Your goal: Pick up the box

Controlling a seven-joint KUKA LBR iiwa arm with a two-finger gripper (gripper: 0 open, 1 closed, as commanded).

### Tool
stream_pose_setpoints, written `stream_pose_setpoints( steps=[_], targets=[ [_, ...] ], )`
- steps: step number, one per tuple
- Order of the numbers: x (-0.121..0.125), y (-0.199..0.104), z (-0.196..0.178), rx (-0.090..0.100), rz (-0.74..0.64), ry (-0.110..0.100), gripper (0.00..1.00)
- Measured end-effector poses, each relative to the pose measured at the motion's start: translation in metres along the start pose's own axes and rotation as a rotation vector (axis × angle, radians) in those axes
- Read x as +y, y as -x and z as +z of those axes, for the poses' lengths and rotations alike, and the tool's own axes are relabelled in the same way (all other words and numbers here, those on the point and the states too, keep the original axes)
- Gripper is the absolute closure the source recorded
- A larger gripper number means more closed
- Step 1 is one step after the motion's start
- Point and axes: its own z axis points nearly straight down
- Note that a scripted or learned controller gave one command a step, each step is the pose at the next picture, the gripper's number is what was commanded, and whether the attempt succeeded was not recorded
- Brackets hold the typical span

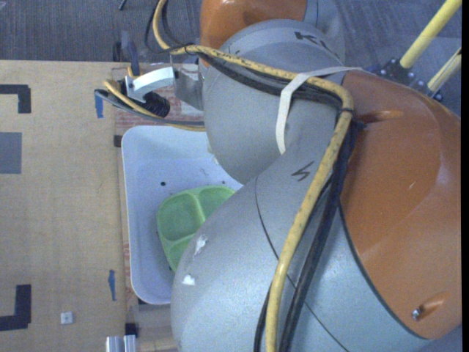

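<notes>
Arm (315, 196) blocked most of my view; gripper's state I couldn't tell. Saw white bin (139, 196) left rim, green divided tray (183, 218) inside, touching near wall.

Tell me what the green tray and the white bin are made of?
The green tray looks like plastic: even pale green colour, smooth moulded compartments with rounded edges, soft sheen. The white bin also looks like plastic, or possibly coated metal: smooth, plain white, with rounded corners and a thin rim.
</notes>
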Motion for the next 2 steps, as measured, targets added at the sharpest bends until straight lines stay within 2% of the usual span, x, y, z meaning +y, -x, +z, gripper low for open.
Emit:
stream_pose_setpoints(
  steps=[1,2],
  targets=[
    [-0.005,0.023,0.098,-0.005,-0.247,-0.001,1.00],
    [0.041,0.058,0.173,0.022,-0.233,0.000,1.00]
  ],
)
